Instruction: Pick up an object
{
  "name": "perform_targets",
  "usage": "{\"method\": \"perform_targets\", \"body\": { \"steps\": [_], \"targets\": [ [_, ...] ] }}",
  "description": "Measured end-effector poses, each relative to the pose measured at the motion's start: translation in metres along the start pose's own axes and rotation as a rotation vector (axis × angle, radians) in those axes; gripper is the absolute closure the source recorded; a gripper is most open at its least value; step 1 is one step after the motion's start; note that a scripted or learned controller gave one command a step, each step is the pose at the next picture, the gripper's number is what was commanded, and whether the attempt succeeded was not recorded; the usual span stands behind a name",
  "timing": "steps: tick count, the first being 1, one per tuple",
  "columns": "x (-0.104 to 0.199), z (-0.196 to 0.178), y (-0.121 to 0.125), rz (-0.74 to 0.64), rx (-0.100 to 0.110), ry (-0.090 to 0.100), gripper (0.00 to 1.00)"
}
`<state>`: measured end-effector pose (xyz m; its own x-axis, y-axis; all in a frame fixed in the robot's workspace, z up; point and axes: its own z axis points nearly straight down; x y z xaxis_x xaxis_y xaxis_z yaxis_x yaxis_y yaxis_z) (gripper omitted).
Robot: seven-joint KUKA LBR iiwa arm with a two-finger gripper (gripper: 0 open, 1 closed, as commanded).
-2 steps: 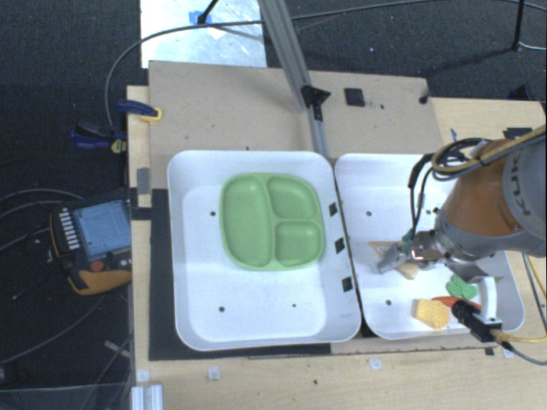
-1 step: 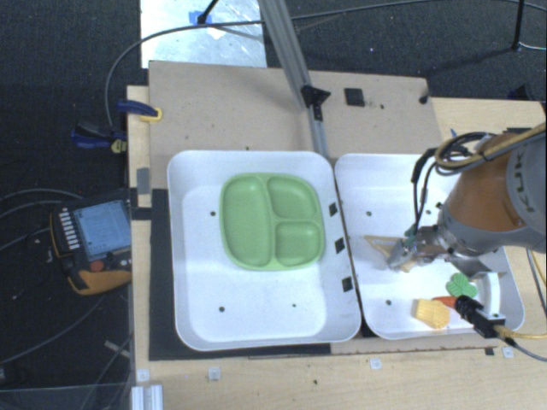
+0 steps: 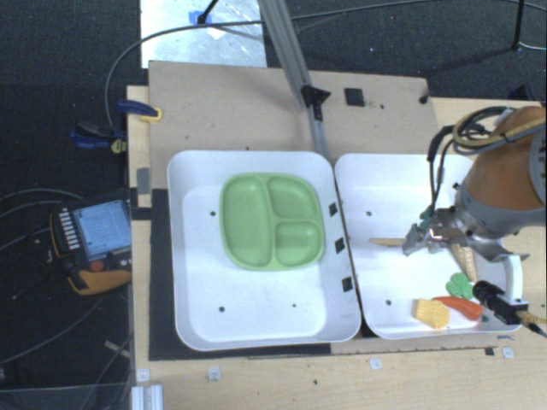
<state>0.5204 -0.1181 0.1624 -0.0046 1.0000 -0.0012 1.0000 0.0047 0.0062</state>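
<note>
Right bin (image 3: 376,186): small toy food pieces gathered toward the near right corner. A yellow waffle-textured block (image 3: 432,313) near the front wall; just beside it, an orange-red carrot-shaped piece (image 3: 460,306) lying flat; a small green piece (image 3: 462,284) just behind that. A thin tan stick-like piece (image 3: 386,243) lying flat near the bin's middle, its right end reaching to the gripper. A pale cone-shaped piece (image 3: 462,257) partly hidden under the wrist.

Gripper (image 3: 420,239) low over the middle-right of the right bin, beside the stick's end; fingers too blurred and dark to tell open from closed, or whether anything sits between them. Orange band of the arm (image 3: 504,173) above.

Left bin (image 3: 192,314): a pale green divided plate (image 3: 272,220) with three compartments, set toward the back middle.

No readable writing anywhere; a blue-screened handheld unit (image 3: 96,233) off the desk's left, text illegible.

Bare white floor across the right bin's back and left half, and along the left bin's front. Food pieces crowded close to the right bin's front wall.
</note>
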Motion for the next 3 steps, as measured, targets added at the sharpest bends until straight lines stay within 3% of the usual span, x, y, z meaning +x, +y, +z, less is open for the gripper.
{"method": "perform_targets", "body": {
  "steps": [1, 2, 3],
  "targets": [
    [0.000, -0.043, 0.002, 0.000, 0.001, 0.000, 1.00],
    [0.060, -0.041, 0.003, -0.006, 0.004, 0.003, 1.00],
    [0.111, -0.047, 0.020, -0.006, 0.003, 0.003, 1.00]
  ]
}}
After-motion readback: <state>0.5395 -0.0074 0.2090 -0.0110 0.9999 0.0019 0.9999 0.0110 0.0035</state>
